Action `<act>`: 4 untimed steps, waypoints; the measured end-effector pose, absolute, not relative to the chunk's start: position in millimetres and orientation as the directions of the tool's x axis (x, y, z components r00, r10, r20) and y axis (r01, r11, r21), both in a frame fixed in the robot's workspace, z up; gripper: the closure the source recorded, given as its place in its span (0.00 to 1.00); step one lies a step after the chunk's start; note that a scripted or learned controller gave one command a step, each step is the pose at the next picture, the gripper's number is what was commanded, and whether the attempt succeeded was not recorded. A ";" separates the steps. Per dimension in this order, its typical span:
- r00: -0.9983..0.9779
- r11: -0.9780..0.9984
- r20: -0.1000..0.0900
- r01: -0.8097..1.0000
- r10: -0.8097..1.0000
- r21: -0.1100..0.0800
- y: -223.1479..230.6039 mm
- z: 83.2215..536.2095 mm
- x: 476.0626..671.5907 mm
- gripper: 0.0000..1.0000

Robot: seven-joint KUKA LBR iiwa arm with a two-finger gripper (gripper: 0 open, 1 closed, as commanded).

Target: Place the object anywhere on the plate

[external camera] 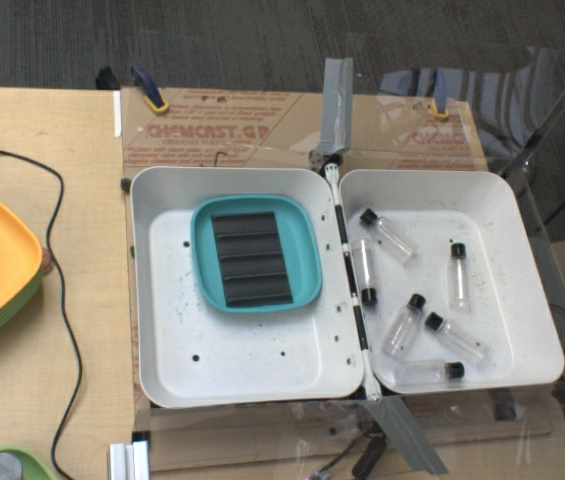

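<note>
The two white bins sit side by side: the left bin carries a teal plate with a dark ribbed insert, near its back edge. The right bin holds six clear vials with black caps; their glass is hard to make out against the white floor. One vial lies near the back-left corner, another toward the right wall, one along the left wall, and three toward the front edge.

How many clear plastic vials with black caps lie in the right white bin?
6: one at upper left, one along the left wall, one upper right, two mid-bin, one by the front wall. None looks hidden.
</note>
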State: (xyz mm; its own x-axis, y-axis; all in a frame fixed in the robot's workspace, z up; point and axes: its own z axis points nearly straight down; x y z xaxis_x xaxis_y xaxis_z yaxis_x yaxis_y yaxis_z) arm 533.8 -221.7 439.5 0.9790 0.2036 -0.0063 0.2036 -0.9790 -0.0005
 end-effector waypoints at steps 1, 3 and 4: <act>0.979 -0.979 -0.005 0.204 0.204 0.000 -221.6 440.0 539.0 0.00; 0.979 -0.979 -0.005 0.204 0.204 0.000 -221.6 439.7 563.5 0.00; 0.979 -0.979 -0.006 0.204 0.204 -0.001 -221.4 439.5 579.9 0.00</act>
State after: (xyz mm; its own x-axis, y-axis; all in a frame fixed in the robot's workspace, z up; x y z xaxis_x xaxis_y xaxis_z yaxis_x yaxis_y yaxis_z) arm 579.9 -221.4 439.5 0.9789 0.2041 -0.0055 0.2041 -0.9790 -0.0007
